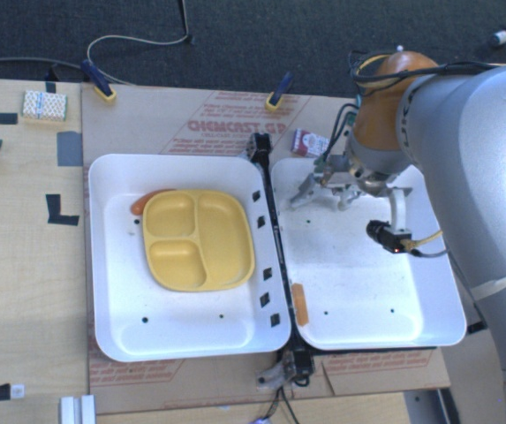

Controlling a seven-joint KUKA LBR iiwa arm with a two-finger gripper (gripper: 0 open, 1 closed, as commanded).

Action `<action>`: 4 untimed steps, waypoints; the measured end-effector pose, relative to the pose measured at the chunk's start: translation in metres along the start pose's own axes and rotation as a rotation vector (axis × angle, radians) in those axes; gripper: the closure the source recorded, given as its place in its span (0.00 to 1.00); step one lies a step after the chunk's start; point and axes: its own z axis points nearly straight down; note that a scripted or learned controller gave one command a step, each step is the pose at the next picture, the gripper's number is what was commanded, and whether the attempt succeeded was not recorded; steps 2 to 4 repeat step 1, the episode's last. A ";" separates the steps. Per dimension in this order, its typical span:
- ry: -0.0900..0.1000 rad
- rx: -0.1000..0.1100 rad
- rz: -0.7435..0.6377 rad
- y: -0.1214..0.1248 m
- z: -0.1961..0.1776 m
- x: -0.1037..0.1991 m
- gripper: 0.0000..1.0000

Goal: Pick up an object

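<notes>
Hand poised over the right bin; small orange piece lies at that bin's left wall, not yet taken.

The hand (323, 188) hangs above the upper part of the right white bin (429, 325), its metal fingers (301, 193) spread apart with nothing between them. The likeliest target, a small orange carrot-like stick (299, 304), lies tight against the bin's left wall near the lower corner, well apart from the hand. It is judged light, rigid and somewhat smooth; a grasp across its narrow width suits, though the wall crowds one finger. The left white bin (111, 325) holds a yellow three-compartment plastic tray (200, 239), broad and awkward to pinch, with an orange-red piece (138, 206) touching its upper-left edge.
</notes>
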 end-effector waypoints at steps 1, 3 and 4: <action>0.003 -0.001 0.003 -0.048 0.018 0.001 0.00; 0.003 -0.001 0.003 -0.048 0.018 0.001 0.00; 0.003 -0.001 0.003 -0.048 0.018 0.001 0.00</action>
